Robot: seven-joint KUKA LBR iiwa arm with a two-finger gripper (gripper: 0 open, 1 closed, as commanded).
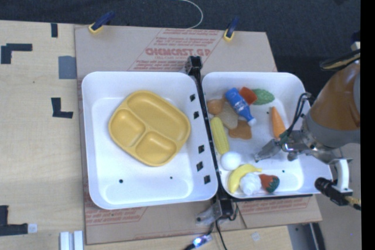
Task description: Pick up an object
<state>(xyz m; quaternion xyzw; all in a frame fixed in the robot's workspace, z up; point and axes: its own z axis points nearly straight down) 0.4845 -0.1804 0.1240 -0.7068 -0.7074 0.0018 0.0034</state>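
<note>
The tabletop (35, 126) is pale wood with dark markings; a cardboard sheet (176, 50) with red print lies on it, held at its far edge by two blue-and-yellow clamps (101, 21).

On the cardboard sit two shallow white bins, side by side and touching along a black-hinged centre line. The left bin (99, 184) holds one thing, a yellow divided tray (149, 127) with three compartments, lying flat and turned at an angle to the bin walls.

The arm (340, 105), grey with an orange band, enters from the right and hangs over the right wall of the right bin (293, 84). Its claw (269, 151) reaches leftward, low over the white floor of that bin. Whether the claw is parted or closed cannot be told from this view; nothing is seen between its tips.

The right bin holds small toy foods. At the far side: a blue bottle (239, 103), a red piece (248, 94) and a green piece (263, 96) just beside it. Left of the bottle lies a brown lump (215, 106); nearer, a brown slab (240, 130). A yellow corn cob (220, 134) lies along the left wall. An orange carrot (278, 121) lies just beyond the claw. At the near side: a white ball (230, 160), a yellow banana (240, 175), and a red-and-green piece (269, 183).
</note>
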